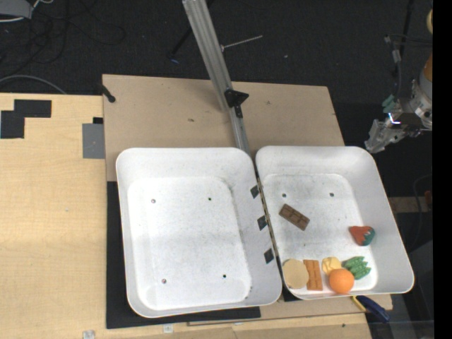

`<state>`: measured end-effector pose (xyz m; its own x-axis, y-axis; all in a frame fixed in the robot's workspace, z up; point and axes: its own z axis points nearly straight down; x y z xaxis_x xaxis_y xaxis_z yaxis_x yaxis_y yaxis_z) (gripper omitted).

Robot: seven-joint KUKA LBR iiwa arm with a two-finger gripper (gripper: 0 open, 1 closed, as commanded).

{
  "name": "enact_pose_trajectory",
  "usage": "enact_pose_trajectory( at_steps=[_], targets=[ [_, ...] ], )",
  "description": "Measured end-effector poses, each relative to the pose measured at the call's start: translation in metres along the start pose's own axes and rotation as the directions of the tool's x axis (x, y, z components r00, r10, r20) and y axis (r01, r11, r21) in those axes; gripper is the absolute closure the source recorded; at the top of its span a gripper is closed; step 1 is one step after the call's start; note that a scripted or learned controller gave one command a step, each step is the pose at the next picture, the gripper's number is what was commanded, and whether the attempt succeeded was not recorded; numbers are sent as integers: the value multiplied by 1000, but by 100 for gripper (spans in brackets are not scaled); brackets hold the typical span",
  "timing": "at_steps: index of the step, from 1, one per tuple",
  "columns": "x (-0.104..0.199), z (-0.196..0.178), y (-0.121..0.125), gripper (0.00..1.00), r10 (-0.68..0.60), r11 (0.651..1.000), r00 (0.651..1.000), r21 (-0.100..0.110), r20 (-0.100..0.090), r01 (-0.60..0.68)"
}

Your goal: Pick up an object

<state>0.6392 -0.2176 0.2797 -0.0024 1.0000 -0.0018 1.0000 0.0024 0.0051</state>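
Orange ball (341, 281) sits in right bin (385, 189); tool (381, 134) beyond it, grip unclear.

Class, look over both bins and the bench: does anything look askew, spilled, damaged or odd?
Nothing looks spilled or broken. The toys crowd the right bin's near corner: bread, orange, green piece. Only the brown bar lies apart, askew. The gripper hangs outside the bin.

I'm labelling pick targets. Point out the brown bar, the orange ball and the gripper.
brown bar (294, 217), camera view, its middle.
orange ball (341, 281), camera view, its top face.
gripper (379, 137), camera view, its tip.
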Motion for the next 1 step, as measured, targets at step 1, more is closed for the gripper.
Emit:
enact_pose_trajectory(
  at_steps=[1],
  targets=[
    [55, -3, 7, 100, -3, 1000, 1000, 6, -4, 3]
  ],
)
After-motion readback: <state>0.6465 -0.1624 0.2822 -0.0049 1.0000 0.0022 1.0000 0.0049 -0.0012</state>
